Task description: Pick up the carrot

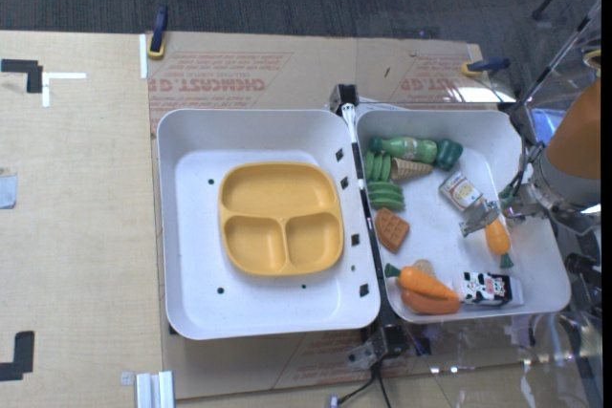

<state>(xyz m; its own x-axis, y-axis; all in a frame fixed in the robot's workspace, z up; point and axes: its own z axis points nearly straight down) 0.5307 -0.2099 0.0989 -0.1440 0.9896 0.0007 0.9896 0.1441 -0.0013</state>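
A large orange carrot (426, 283) with a green top lies at the front of the right bin (535, 287), resting on a reddish-orange piece. A smaller orange carrot-like piece (497, 236) with a green end lies farther right, near the bin's right wall. My gripper (490, 219) reaches in from the right and sits low right at this smaller piece, touching or almost touching its upper end. It is well apart from the large carrot, up and to the right of it. The grey metal of the gripper hides how it meets the small piece.
The right bin also holds a green bottle (413, 148), green pods (383, 182), a cone (412, 169), a white packet (461, 193), a brown waffle (390, 229) and a cow-print carton (486, 288). A yellow divided plate (282, 216) sits in the left bin (182, 234).
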